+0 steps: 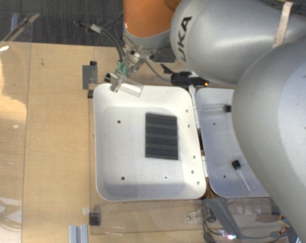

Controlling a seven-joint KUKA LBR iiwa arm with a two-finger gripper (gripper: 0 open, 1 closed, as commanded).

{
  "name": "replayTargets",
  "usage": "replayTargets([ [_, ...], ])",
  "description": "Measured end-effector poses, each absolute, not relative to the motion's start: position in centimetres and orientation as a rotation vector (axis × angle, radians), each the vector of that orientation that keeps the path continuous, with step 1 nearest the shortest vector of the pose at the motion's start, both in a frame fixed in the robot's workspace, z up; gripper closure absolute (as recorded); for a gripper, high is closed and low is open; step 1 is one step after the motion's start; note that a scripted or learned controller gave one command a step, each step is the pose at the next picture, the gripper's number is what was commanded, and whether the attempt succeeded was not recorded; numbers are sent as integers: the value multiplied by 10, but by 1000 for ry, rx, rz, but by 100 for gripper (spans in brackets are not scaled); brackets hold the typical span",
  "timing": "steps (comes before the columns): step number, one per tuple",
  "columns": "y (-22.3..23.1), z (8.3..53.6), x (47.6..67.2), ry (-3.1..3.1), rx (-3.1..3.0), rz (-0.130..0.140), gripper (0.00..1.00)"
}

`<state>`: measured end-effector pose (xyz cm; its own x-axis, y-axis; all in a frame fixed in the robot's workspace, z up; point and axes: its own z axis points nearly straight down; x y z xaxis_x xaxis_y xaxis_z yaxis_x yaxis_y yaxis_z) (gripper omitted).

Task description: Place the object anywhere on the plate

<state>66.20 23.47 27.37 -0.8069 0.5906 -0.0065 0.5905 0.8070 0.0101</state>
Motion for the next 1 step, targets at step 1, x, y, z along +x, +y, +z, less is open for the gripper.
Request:
replayTargets([
  [1,235,179,661,2676,1641,5,100],
])
